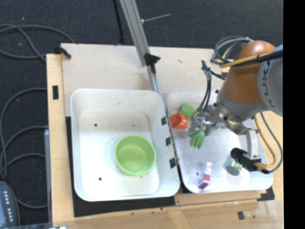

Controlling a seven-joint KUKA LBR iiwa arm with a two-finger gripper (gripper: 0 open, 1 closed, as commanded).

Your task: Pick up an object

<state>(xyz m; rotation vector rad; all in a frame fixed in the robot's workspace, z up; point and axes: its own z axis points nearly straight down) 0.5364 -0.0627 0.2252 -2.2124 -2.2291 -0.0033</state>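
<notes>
On the table (95, 66): two shallow white bins side by side, smooth plastic with rounded corners, a bit scuffed and speckled.
Left bin (86, 109): just one thing in it, a lime green bowl (135, 155), round, glossy, sitting upright towards the near right part of the bin.
Right bin (224, 147): more of a jumble. At its far left there's an orange-red chunk (179, 121), rounded and shiny, with a green lump (187, 110) just beside it on the far side.
Green frilly thing (198, 139): soft-looking, kind of finger-shaped lobes, lying near the middle of the right bin, right up against the gripper's tip.
Near side of right bin: a small pink and white piece (206, 174), boxy, and to its right a little grey-green blob (233, 167), too small to make out.
Gripper (199, 124): metal, down low in the right bin between the orange-red chunk and the frilly thing. Honestly can't tell if it's open or closed, or whether it has hold of anything.
Arm (248, 80): grey with the orange band, coming in from the right.
</notes>
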